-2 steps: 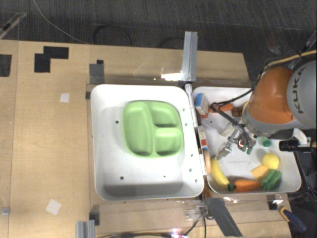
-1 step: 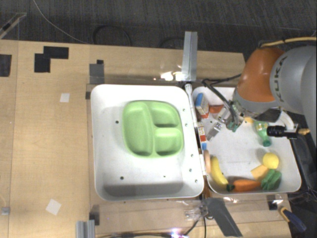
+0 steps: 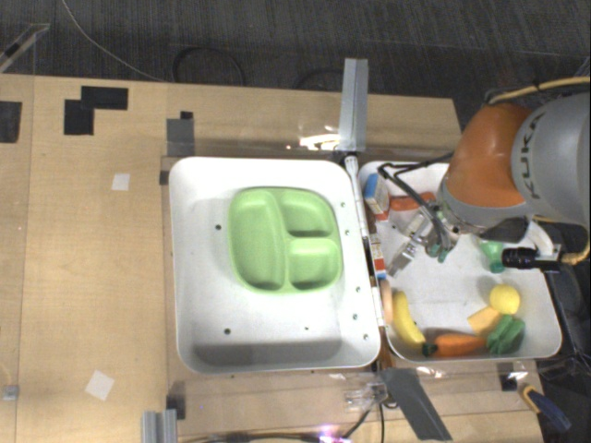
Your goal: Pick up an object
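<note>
My gripper [image 3: 420, 247] hangs over the upper middle of the right bin [image 3: 452, 289], under the grey and orange wrist. Its two fingers stand apart, open, and I see nothing between them. Below it, along the bin's front, lie a yellow banana [image 3: 404, 317], an orange carrot [image 3: 454, 344], a yellow lemon [image 3: 504, 298] and a green leafy item [image 3: 505, 332]. A small green piece [image 3: 494, 255] lies to the gripper's right. A red-orange packet [image 3: 404, 203] and a blue item [image 3: 371, 187] sit at the bin's back left, partly hidden by the wrist.
The left bin [image 3: 199, 330] holds a green divided plate [image 3: 282, 238]. A ridge [image 3: 367, 266] separates the two bins. A grey post [image 3: 355, 109] stands behind them. A black cable [image 3: 406, 169] loops above the gripper.
</note>
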`<state>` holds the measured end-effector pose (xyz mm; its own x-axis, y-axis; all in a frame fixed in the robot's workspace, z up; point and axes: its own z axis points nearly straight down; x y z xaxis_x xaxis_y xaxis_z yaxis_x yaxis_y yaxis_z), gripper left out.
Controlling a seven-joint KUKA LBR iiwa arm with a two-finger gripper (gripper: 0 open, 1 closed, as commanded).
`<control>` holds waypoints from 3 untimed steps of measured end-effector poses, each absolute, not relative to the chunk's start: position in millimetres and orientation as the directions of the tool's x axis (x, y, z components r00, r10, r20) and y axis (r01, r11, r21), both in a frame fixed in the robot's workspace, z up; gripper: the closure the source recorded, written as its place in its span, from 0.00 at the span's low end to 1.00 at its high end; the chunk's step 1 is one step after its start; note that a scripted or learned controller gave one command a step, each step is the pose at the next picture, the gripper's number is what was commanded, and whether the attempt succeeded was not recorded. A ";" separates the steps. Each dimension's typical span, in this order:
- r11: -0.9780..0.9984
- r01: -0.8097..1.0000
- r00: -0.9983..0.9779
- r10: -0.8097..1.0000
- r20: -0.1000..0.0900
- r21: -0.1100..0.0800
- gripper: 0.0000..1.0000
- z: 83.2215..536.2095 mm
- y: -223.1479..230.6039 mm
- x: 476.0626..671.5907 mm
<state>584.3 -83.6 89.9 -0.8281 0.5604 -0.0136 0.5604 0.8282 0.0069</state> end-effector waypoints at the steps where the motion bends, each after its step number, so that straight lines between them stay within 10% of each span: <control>1: 0.846 0.534 -0.846 0.534 -0.016 0.008 0.00 90.2 -85.9 568.8; 2: 0.849 0.528 -0.849 0.528 -0.029 0.014 1.00 104.9 -85.5 573.2; 3: 0.772 0.635 -0.772 0.635 -0.013 0.010 1.00 207.6 -66.2 608.1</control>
